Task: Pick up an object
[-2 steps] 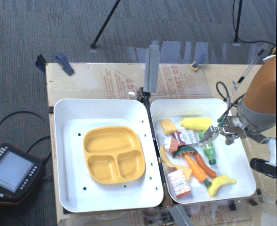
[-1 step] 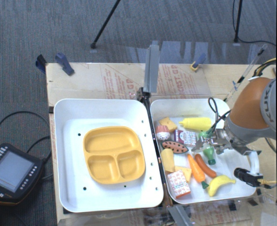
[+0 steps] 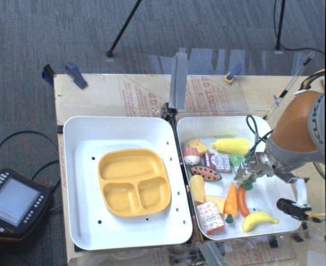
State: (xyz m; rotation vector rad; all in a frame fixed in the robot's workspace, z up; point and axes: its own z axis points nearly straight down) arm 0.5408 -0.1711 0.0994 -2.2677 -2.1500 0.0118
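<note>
grey end effector (image 3: 245,176) above toy carrot (image 3: 231,199)

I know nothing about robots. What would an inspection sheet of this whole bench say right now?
Surface: bench bearing left bin and right bin side by side.
Job's things: toy foods in right bin, among them banana, carrot, yellow bottle.
Clutter: yellow divided tray in left bin.
Grippers: gripper low over right bin's toys; grasp unclear.
Cables: black cable by arm; another to handheld controller.
Surroundings: grey carpet, stand legs.
</note>
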